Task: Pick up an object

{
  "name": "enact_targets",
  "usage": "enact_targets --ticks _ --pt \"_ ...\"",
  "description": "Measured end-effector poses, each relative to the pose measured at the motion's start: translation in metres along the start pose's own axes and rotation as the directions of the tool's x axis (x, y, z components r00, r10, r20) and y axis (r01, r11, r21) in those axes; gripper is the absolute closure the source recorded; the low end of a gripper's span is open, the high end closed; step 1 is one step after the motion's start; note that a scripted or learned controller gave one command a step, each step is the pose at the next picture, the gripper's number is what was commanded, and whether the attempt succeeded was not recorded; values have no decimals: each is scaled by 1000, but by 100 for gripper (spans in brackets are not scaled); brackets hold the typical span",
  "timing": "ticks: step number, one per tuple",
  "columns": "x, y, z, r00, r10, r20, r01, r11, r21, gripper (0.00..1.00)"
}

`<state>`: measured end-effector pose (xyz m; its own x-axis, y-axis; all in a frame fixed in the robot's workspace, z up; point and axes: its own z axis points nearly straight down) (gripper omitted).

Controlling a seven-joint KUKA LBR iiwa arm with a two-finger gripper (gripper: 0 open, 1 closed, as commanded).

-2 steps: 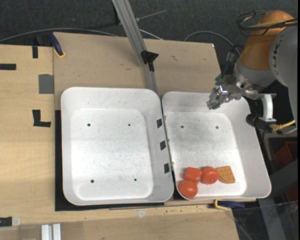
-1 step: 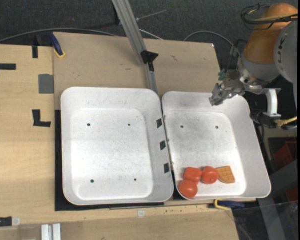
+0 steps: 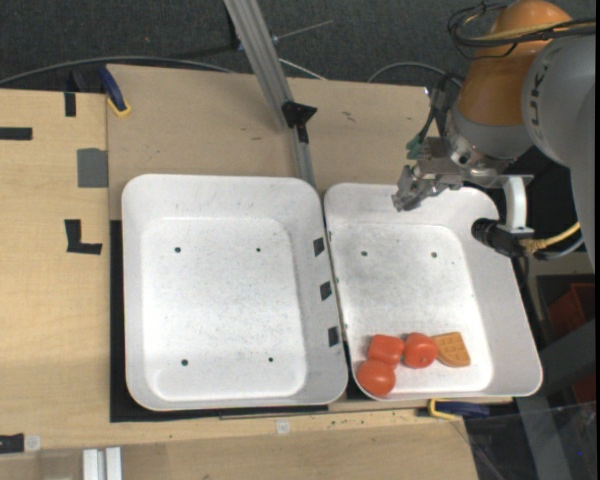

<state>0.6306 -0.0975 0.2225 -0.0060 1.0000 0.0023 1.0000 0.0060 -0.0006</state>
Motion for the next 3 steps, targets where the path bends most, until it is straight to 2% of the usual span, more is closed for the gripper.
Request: enact_targets --ticks 1,2,3 --pt "51 -12 -10 1000 0 0 0 1000 1 100" --pt "106 -22 2 1000 0 1 0 1000 3 100" --pt "162 -24 -8 1000 -2 1 2 1000 0 100"
